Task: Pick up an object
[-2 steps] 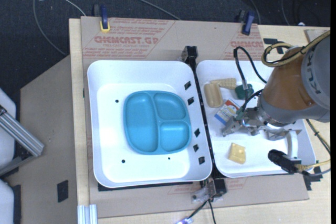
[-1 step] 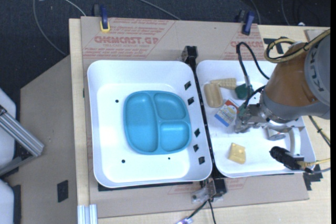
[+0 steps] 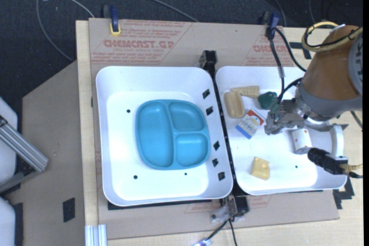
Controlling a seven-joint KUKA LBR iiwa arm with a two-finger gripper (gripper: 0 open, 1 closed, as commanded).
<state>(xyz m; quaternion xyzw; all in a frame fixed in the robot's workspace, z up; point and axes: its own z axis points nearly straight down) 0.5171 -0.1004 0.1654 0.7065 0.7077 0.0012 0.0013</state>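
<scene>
My gripper [image 3: 277,122] hangs low over the middle of the right bin [image 3: 288,181], on the grey arm with its orange band [image 3: 330,66]. Just left of it lies a small blue, red and white packet [image 3: 249,124]. A dark green object [image 3: 267,99] sits just above the gripper. A tan block [image 3: 233,104] and a beige wafer [image 3: 249,91] lie at the bin's upper left. A yellow wedge [image 3: 260,168] rests near the front. A white cylinder [image 3: 300,140] lies to the gripper's right, partly under the arm.
The left bin [image 3: 115,124] bears a blue divided plate [image 3: 172,133]. A ridge with black clips [image 3: 214,118] separates the bins. Black cables [image 3: 326,161] run along the right bin's right rim. Cardboard [image 3: 144,40] lies behind the bins.
</scene>
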